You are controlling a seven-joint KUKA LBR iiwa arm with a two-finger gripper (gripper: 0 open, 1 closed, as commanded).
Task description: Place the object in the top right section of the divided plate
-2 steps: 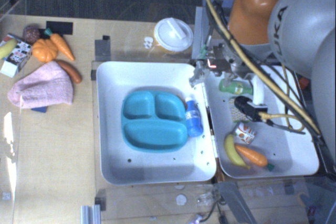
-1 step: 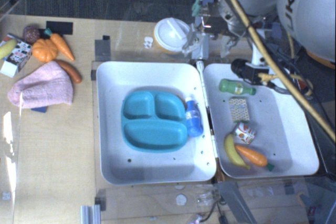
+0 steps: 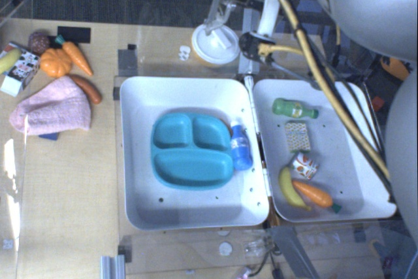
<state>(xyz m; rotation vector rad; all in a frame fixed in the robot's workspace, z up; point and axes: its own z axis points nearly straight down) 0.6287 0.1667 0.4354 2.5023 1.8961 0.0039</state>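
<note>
Blue divided plate [image 3: 191, 150] in left bin [image 3: 134, 199], centre frame; blue bottle [image 3: 240, 146] just beside its right edge (touching, apparently). Jaws' state impossible to tell.

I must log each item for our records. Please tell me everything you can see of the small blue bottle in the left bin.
The blue bottle looks like translucent blue plastic, with a lighter, whitish cap end pointing toward the top of the view. It lies on its side in the left bin, lengthwise along the right edge of the blue divided plate, touching or slightly overlapping that rim. It is not inside any section. Its other side is close to the bin's right wall. Any label is too small to tell.
</note>
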